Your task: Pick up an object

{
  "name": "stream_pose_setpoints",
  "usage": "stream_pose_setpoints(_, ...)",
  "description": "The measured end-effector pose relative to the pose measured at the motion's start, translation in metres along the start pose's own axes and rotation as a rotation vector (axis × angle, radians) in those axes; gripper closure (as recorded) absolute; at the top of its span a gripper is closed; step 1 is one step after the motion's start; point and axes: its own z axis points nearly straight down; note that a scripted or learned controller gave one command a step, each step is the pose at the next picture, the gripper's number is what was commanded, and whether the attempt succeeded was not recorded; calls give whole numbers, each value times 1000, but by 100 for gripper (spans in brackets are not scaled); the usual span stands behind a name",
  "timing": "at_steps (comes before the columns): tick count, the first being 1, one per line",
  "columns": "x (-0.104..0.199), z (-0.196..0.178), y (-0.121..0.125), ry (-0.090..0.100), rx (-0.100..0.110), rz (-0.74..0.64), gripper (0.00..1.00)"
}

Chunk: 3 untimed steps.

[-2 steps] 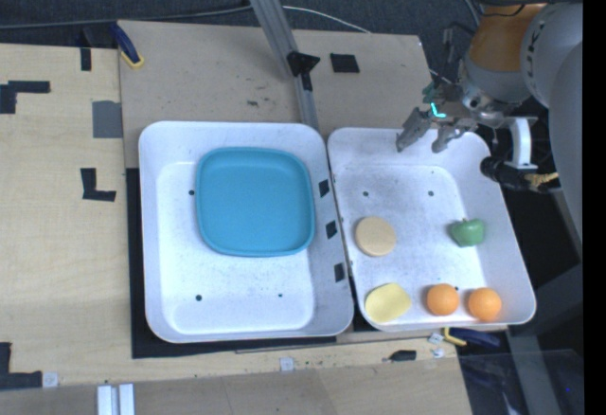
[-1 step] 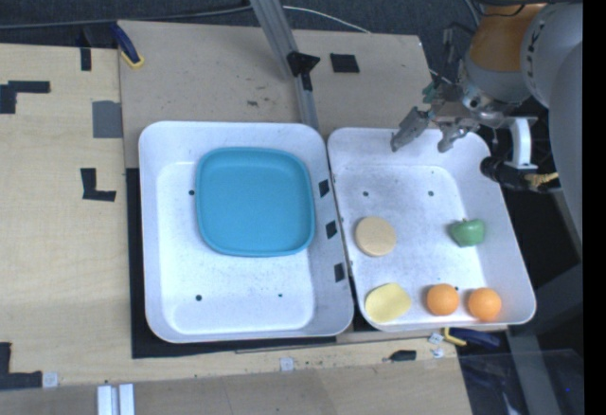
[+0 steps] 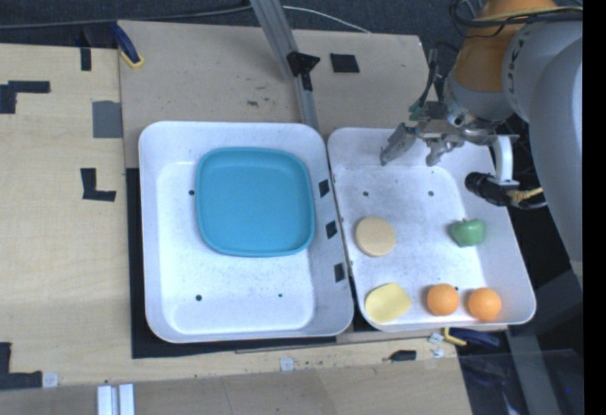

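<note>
The grey two-finger tool (image 3: 418, 152) hangs over the far edge of the right-hand shallow white plastic bin (image 3: 417, 195), its two fingers spread apart with nothing between them. Every candidate for the pick lies well apart from it, toward the near half of that bin: a flat pale tan round disc (image 3: 376, 237) near the middle, a pale yellow rounded lump (image 3: 387, 302) at the near edge, two small orange balls (image 3: 441, 299) side by side along the near wall, and a small green lumpy piece (image 3: 467, 232) by the right wall.

The likeliest failure, as I judge it, is a descent straight down from here, which would close on bare bin floor. The tan disc looks low and flat, so fingers may scrape over its top or push it aside. The orange balls (round, and close to the bin wall) could roll off when nudged, and a finger may strike the rim beside them. The green piece sits close to the right wall, leaving little room for a finger on that side.

The left-hand white bin (image 3: 170, 243) holds a square turquoise plastic plate (image 3: 255, 200), broad and flat, a poor fit for this tool's spread.
</note>
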Motion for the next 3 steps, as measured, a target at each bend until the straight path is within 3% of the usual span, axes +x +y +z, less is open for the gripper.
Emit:
stream_pose_setpoints(1,-2,62,-1,0,-1,0,0)
stream_pose_setpoints(2,-1,61,-1,-1,-3,0,0)
stream_pose_setpoints(3,-1,51,0,-1,-4,0,100)
